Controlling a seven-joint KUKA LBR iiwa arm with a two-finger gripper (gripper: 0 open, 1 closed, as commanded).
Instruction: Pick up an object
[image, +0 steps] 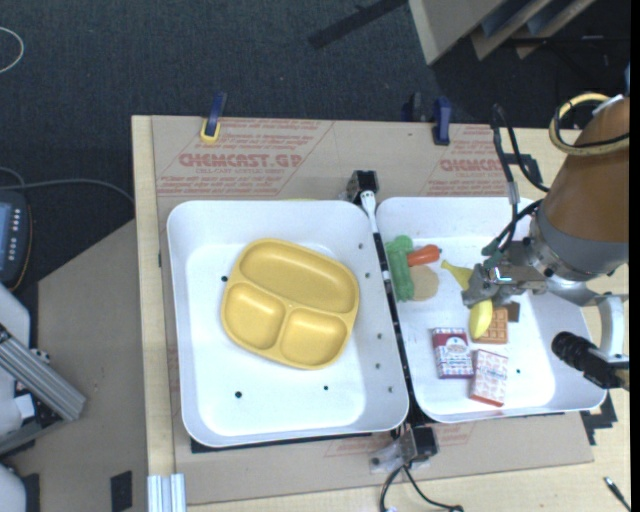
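My gripper (488, 290) hangs over the right bin (540, 400), in its middle part. Directly below it in the image lies a small yellow rounded object (481, 321), touching or just under the gripper's tip; I cannot tell whether it is gripped. A yellow banana-like piece (456, 271) lies just left of the gripper. Farther left are a green item (402, 268), an orange carrot-like piece (424, 254) and a tan disc (425, 287). Two red and white boxes (452, 353) (490, 377) lie toward the bin's front.
The left bin (200, 380) holds a yellow divided plate (290, 302). A brown piece (498, 333) lies beside the yellow object. The arm's orange and grey body (590, 200) covers the right bin's back right. A black part (585, 358) juts in at the right edge.
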